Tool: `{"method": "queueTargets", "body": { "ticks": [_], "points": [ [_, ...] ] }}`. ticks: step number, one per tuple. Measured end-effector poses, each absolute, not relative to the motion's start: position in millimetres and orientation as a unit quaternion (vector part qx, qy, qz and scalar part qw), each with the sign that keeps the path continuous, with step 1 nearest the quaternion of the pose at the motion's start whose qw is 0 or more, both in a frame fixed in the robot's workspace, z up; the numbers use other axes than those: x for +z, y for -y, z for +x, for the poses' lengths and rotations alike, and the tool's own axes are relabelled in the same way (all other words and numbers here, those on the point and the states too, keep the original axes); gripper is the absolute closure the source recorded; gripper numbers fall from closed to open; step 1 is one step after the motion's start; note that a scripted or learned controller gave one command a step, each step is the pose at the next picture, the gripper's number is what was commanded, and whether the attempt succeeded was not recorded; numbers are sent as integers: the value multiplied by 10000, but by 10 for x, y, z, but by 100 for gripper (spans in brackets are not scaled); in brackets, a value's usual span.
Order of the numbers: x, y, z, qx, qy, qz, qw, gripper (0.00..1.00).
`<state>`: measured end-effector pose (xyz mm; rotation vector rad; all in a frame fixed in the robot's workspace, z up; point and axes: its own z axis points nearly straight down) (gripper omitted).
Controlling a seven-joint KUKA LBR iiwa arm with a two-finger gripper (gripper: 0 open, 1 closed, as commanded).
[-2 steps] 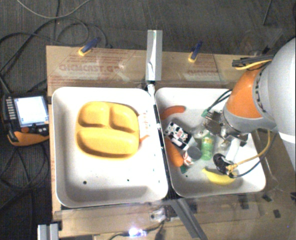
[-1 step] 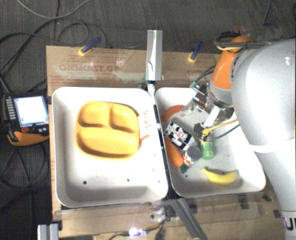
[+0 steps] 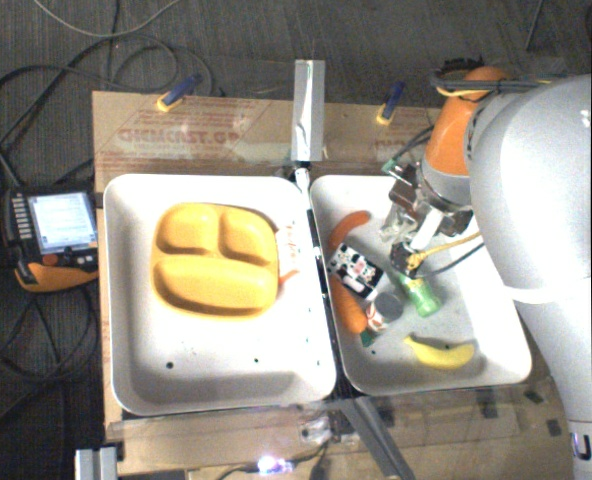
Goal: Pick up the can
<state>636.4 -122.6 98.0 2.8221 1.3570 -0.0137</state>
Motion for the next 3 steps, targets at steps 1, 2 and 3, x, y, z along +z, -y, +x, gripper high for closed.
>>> {"method": "queueTargets", "body": {
  "ticks": [1, 2, 3],
  "points": [
    [2178, 725, 6385, -19, -4946, 8691, 0, 100],
    [1869, 1440, 5715, -29, -4901, 8717, -5, 100],
    [1869, 1436, 5716, -26, -4902, 8716, -9, 0]
  ]
}}
